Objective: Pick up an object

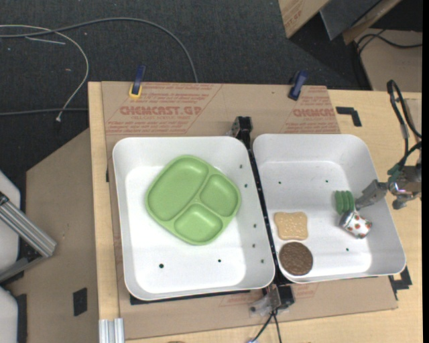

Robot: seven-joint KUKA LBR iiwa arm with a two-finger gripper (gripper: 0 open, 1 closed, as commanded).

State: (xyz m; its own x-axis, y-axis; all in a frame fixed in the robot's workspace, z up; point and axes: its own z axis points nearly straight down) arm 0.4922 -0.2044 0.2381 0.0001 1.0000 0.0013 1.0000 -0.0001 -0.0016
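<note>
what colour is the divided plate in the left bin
Light green, all over; the plate shows best in the camera view.

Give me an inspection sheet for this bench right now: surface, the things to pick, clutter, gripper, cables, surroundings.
Surface: wooden bench bearing a left bin and a right bin, side by side.
Job's things: green divided plate in the left bin; in the right bin, a tan toast slice, a brown round patty at the near wall, a green ridged piece and a small white red-dotted object.
Clutter: two blue clamps on the cardboard sheet at the far edge.
Gripper: gripper over the right bin's right edge, beside the green ridged piece; nothing seen held.
Cables: grey cable on the floor; black cables at right.
Surroundings: dark carpet, cardboard boxes.
</note>
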